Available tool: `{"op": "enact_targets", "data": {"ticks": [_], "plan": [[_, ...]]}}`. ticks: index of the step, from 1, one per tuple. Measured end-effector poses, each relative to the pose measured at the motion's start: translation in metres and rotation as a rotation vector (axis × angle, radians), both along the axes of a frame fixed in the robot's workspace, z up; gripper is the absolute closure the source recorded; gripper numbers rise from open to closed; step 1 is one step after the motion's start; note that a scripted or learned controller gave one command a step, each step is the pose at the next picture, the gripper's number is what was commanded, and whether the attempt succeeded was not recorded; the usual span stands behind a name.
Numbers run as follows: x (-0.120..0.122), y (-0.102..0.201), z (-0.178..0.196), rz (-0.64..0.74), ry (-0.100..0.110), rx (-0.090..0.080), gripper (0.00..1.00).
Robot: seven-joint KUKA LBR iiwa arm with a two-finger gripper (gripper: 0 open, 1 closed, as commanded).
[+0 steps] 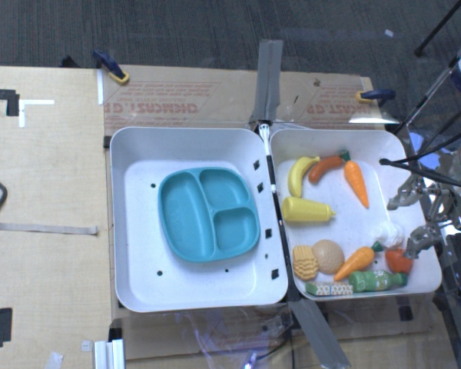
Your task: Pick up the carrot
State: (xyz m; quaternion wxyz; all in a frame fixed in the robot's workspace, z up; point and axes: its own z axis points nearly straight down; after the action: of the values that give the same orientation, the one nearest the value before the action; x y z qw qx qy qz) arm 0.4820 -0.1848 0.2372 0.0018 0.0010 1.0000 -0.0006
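Observation:
Two orange carrots lie in the right bin (415, 154). One carrot (356, 184) is in the upper middle, its green top toward the back, beside a reddish sausage (326, 167). The other carrot (354, 262) lies near the front, next to a tan bread roll (328, 254). My gripper (412, 218) hangs over the bin's right side, open, with nothing between its fingers. It is to the right of both carrots and touches neither.
The right bin also holds a banana (298, 174), a yellow bottle (306, 211), a waffle (305, 264), a green bottle (371, 282), a red tomato (399, 260) and a small white item (387, 231). A blue divided plate (210, 214) sits in the left bin (131, 206).

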Motion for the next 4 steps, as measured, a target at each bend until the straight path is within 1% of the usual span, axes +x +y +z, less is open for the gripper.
{"op": "enact_targets", "data": {"ticks": [1, 2, 3, 4], "plan": [[0.025, -0.002, -0.122, 0.008, -0.001, 0.000, 0.00], [0.076, -0.014, -0.144, -0.396, -0.001, 0.000, 0.00], [0.123, 0.004, -0.144, -0.899, -0.002, 0.002, 0.00], [0.124, 0.005, -0.133, -0.895, -0.005, 0.001, 1.00]]}}
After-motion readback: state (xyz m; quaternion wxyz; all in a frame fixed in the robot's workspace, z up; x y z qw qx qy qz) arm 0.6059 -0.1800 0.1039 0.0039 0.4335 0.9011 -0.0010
